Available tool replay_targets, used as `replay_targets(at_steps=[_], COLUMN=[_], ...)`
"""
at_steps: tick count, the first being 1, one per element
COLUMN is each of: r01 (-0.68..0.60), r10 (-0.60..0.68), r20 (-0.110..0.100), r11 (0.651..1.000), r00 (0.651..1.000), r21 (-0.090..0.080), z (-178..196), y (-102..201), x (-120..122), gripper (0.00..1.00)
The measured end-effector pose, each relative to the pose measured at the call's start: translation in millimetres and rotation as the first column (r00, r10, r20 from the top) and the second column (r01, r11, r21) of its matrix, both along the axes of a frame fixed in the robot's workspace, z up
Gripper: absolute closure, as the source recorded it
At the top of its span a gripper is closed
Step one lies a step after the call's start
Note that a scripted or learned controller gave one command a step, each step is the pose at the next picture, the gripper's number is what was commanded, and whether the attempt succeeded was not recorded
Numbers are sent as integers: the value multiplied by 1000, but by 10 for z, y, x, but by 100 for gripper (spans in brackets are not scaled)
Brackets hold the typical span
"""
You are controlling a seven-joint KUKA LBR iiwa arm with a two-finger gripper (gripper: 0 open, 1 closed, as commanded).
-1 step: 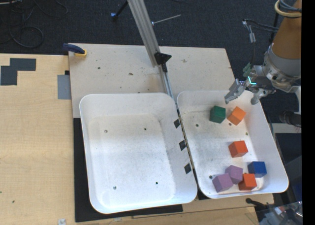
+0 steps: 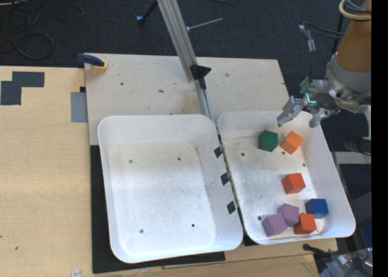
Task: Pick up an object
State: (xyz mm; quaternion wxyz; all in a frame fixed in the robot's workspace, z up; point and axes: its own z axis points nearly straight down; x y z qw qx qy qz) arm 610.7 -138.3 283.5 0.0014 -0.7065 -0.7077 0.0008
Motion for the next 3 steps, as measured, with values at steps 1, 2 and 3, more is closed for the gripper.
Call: replay_targets(at_steps=[1,2,3], r01=[1,5,6], r10=[-1,-5,-6], r20=[-6,-6,-7], r11=[1000,1000,1000], r00=[1000,1000,1000], r21=[1,1,1], z=[-639,-1148,-1708], y=[40,123,202], x=[-46,-110,-197], gripper=[0,0,0])
